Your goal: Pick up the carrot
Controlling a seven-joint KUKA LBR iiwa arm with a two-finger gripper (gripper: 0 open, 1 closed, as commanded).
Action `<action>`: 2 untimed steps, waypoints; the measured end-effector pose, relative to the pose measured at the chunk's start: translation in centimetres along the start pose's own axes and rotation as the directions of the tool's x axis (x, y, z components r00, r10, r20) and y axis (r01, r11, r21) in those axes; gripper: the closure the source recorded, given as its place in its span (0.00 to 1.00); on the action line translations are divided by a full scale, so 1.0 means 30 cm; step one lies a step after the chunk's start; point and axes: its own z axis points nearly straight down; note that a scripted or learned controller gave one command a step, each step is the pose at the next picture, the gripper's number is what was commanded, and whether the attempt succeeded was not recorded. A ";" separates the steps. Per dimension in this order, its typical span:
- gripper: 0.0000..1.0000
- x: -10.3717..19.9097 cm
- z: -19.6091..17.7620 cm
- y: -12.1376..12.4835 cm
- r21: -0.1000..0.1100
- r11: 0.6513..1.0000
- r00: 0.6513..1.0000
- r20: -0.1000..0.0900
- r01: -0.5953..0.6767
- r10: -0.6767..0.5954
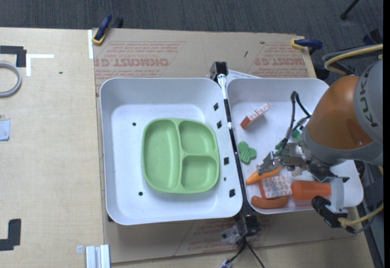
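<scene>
I see the left bin (116,139) holding a green tray (181,155) with three compartments, lying near the bin's middle. In the right bin (268,93), a green toy (246,152) lies against the left wall, and a small orange-and-white packet (255,114) sits toward the far edge. The carrot (261,175) lies near the bin's near-left part, its tip pointing to the left wall. My gripper (268,167) is low over it, touching or just above the carrot; I cannot tell how its fingers stand. Just beside the carrot lies a red-and-white packet (277,186), a sausage (270,202) rests along the near edge, and an orange piece (311,189) lies to its right, under the arm (341,123).
</scene>
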 end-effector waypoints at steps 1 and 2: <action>0.00 -0.015 0.049 0.079 0.000 0.997 0.997 0.001 0.077 -0.077; 0.00 -0.004 0.047 0.020 -0.003 0.923 0.923 0.003 0.384 -0.384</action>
